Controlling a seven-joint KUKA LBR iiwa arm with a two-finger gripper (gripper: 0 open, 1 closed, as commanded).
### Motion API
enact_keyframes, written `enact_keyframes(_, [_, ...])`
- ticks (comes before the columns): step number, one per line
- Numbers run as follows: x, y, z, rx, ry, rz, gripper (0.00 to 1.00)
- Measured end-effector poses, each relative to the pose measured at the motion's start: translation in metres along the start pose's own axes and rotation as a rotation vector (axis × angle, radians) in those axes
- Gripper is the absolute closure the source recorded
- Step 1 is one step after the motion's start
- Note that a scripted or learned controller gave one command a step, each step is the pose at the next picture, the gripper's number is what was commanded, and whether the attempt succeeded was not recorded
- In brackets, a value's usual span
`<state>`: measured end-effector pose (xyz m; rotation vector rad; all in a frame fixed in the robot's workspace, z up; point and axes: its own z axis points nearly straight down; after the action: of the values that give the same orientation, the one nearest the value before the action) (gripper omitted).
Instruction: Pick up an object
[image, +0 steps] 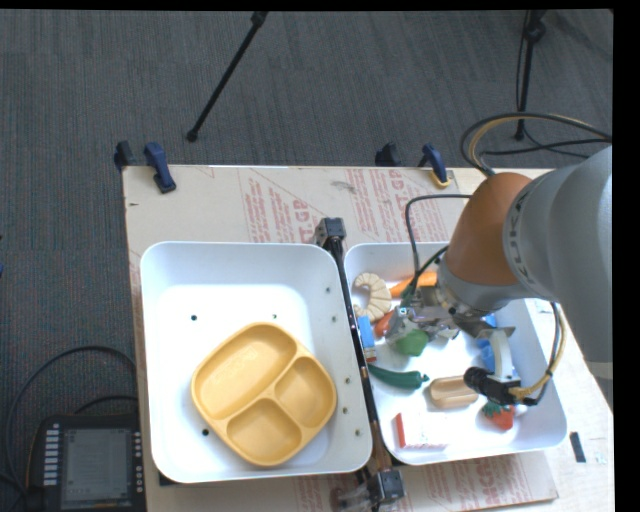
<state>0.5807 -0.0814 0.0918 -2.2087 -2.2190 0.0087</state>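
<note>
My gripper (420, 322) is low in the right bin (548, 425), just above a light green object (411, 344); the arm's wrist covers the bin's back right. Close around it lie a beige ridged pastry (374, 290), an orange piece (404, 287) and a small blue piece (367, 336). In front lie a dark green chili (397, 377), a tan bun (452, 393), a red object (500, 418) and a white and red box (420, 432). I see nothing between the fingers.
The left bin (175, 270) holds a yellow divided plate (264, 393). A black divider clamp (331, 233) sits between the bins. Blue pieces (488, 350) lie under the arm at the right bin's right side.
</note>
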Motion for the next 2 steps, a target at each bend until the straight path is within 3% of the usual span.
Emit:
enact_keyframes(1, [0.052,-0.009,-0.094,-0.007,-0.003,-0.001,1.0])
enact_keyframes(2, [0.112,0.063,-0.093,-0.006,-0.004,-0.003,1.0])
